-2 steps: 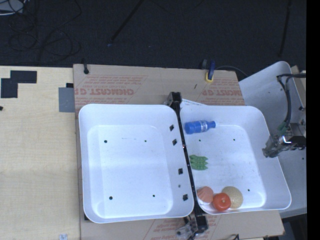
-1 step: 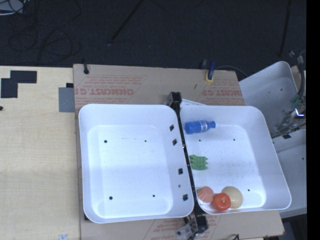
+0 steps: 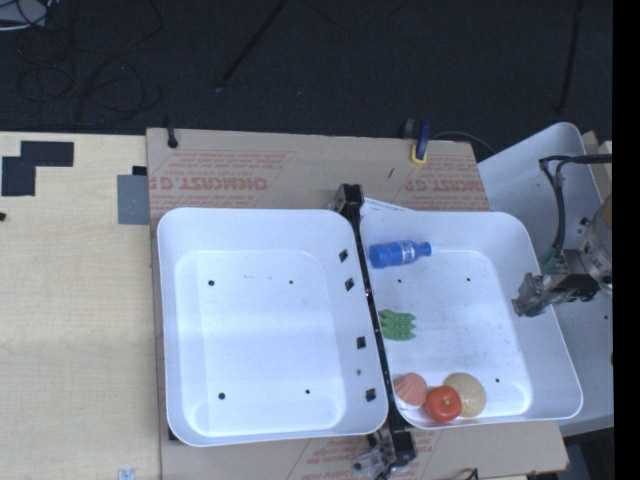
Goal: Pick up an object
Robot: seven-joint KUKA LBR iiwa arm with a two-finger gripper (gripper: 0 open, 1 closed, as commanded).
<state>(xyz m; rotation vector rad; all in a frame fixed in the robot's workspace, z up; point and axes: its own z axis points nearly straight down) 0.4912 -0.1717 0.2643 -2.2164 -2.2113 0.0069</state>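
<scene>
White bins [image 3: 180, 268], two; five objects.

Two shallow white plastic bins, the left [image 3: 190, 268] and the right [image 3: 520, 268], were shown smooth and faintly glossy. A brown cardboard sheet [image 3: 300, 173] beneath was matt and printed. A pale wooden bench top [image 3: 70, 318] looked smooth. A small blue plastic bottle [image 3: 398, 254] appeared shiny; a round red ball [image 3: 443, 403] was glossy.

- Blue bottle [image 3: 399, 254]: lying on its side near far-left corner of right bin [image 3: 520, 238]
- Green pod-like piece [image 3: 396, 325]: flat beside left wall, mid-length
- Pink piece [image 3: 410, 389], red ball [image 3: 443, 403], tan ball [image 3: 467, 393]: clustered touching at near edge
</scene>
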